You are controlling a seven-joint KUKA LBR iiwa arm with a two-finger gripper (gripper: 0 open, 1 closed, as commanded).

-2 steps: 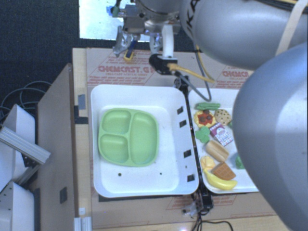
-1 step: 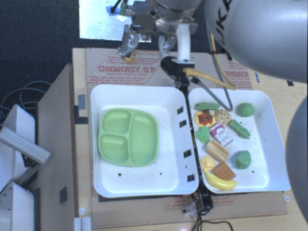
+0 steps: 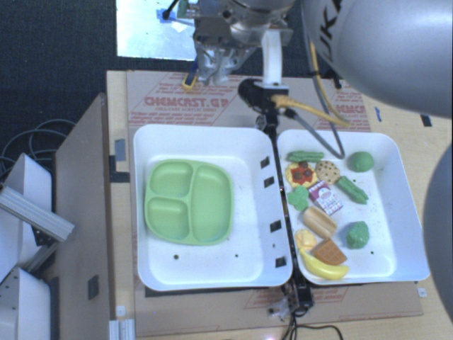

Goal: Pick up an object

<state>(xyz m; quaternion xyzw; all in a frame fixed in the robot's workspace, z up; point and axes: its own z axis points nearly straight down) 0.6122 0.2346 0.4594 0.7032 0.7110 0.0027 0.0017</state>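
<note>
Hovering beyond the left bin (image 3: 152,261), which carries a green tray (image 3: 189,201), the claw (image 3: 212,66) grips nothing I can tell, while toy food (image 3: 322,211) fills the neighbouring bin.

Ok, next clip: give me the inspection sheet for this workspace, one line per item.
Surface: two white bins side by side, left bin and right bin, on printed cardboard.
Job's things: toy food in the right bin, including a banana, hot dog, cookie and green pieces.
Clutter: green divided plate in the left bin.
Grippers: gripper above the cardboard, behind the bins; whether it is open cannot be told; nothing seen held.
Cables: yellow cable over the right bin's back edge; loose grey cables at far left.
Surroundings: dark floor, grey panels at left.
</note>
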